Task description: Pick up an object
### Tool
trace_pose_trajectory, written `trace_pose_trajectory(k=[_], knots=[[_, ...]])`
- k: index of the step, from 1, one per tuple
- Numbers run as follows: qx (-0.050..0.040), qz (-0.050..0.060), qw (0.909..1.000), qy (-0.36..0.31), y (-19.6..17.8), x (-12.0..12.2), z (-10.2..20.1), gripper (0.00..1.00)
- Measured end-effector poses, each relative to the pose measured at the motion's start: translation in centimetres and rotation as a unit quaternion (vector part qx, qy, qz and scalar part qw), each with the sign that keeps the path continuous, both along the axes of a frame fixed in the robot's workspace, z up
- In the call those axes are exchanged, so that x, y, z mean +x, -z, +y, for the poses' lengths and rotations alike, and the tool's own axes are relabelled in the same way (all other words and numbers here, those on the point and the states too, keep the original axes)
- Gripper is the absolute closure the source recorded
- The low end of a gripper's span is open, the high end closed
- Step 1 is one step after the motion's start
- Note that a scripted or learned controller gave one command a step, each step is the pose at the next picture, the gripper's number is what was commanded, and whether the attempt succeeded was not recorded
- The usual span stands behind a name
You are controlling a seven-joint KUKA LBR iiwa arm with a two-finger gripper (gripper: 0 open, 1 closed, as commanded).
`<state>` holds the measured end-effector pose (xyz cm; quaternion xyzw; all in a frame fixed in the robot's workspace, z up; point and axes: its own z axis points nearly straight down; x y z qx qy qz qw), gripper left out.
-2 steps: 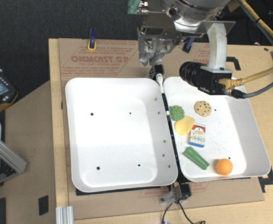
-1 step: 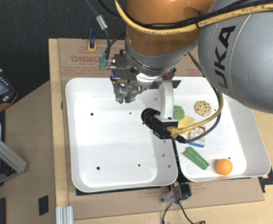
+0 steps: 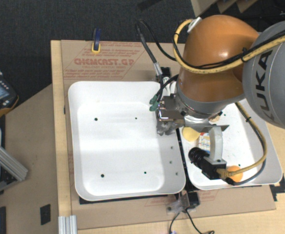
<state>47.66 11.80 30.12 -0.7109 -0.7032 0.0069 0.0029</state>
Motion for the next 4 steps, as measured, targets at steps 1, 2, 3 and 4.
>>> trace_pose_trajectory(k=[1,2,3,4], knots=[[0.0028,-0.012,0.9999,-0.002,-8.7,1.4,-5.2,1.0],[0.0032,-0.009,0.9999,-0.006,-10.3,1.3,-3.4,1.0],[0.0033,-0.009,0.9999,-0.006,-12.1,0.4,-2.7,1.0],[0.0035,-0.009,0.9999,-0.007,-14.8,1.3,0.3,1.0]])
